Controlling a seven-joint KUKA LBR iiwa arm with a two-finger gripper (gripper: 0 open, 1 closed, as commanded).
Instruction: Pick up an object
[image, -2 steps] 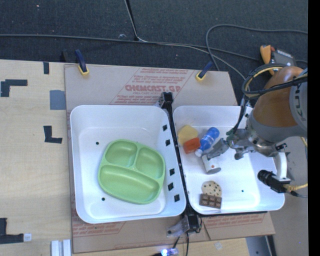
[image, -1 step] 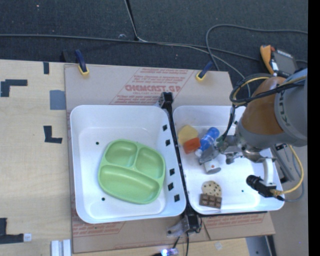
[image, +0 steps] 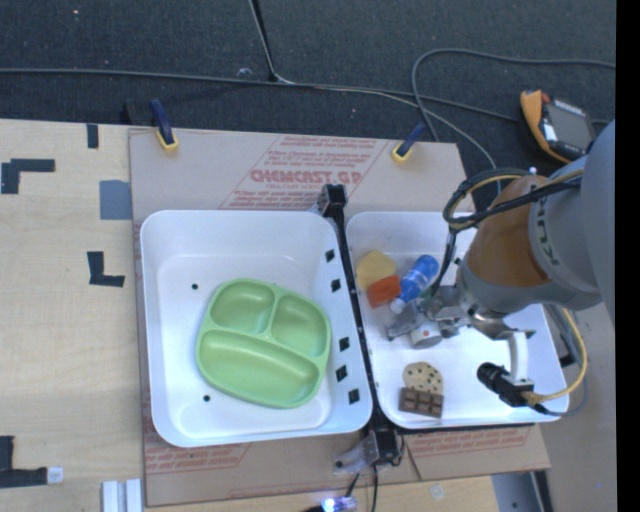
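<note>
In the right bin (image: 520, 415) lie a yellow block (image: 375, 266), an orange-red piece (image: 384, 291) just below it, and a small blue bottle (image: 418, 275) tilted beside them. Near the bin's front sit a round cookie (image: 423, 376) and a brown chocolate bar (image: 420, 402). My gripper (image: 418, 325) is low in the middle of this bin, just below the blue bottle and above the cookie. Its metal tip is close to the bottle's lower end. I cannot make out anything held in it.
The left bin (image: 165, 300) holds a green divided plate (image: 265, 342). A black divider (image: 345, 300) runs between the bins. The arm's grey body and orange band (image: 510, 250) cover the right bin's right part. Cables (image: 540, 395) hang near the front right corner.
</note>
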